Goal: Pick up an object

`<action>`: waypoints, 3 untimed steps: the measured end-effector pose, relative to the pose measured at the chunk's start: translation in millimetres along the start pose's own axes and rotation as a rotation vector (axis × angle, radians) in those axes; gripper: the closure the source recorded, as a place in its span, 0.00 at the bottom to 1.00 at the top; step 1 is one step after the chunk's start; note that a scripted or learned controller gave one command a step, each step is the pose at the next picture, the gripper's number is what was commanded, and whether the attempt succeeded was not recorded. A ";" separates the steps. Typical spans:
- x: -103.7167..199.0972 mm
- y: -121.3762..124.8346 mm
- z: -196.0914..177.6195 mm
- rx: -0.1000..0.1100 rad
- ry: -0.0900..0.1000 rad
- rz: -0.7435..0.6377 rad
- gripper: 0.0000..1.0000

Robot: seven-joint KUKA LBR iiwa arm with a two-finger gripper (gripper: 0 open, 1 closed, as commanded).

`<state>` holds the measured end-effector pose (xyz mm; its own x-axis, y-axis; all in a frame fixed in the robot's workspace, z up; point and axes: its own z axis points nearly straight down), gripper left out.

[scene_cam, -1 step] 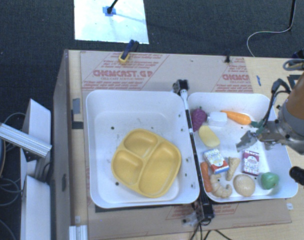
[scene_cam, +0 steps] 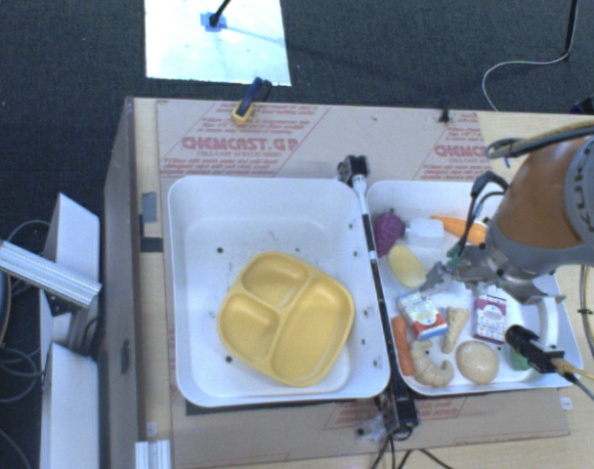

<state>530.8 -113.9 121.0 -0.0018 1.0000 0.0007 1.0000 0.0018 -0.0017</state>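
Note:
The right bin (scene_cam: 561,360) holds several toy foods. Along its left side are a purple piece (scene_cam: 389,229), a pale yellow lemon-like piece (scene_cam: 406,264), a small red, white and blue box (scene_cam: 422,316) and an orange carrot (scene_cam: 403,345). Near the front lie a beige stick (scene_cam: 455,326), a curled tan piece (scene_cam: 429,368) and a tan egg-shaped piece (scene_cam: 477,362). A maroon carton (scene_cam: 490,319) lies right of the stick. At the back, a white cup (scene_cam: 426,233) and an orange piece (scene_cam: 461,227) sit together. My gripper (scene_cam: 451,270) hangs over the middle of this bin, just right of the lemon-like piece.
The left bin (scene_cam: 204,213) holds a yellow divided plate (scene_cam: 285,317). A black rail (scene_cam: 370,252) runs between the two bins. A blue and yellow clip (scene_cam: 248,101) lies on the board behind them. The arm (scene_cam: 546,213) covers the right bin's far right part.

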 end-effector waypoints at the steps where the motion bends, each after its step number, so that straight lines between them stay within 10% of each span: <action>1: -1.4 115.3 36.1 -0.005 -0.005 -0.001 0.00; 2: 24.1 135.9 36.0 0.008 -0.004 0.004 0.00; 3: 28.4 80.1 36.5 -0.003 -0.001 0.000 0.00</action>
<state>610.8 -85.3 84.4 -0.0014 1.0000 0.0000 1.0000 0.0014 0.0008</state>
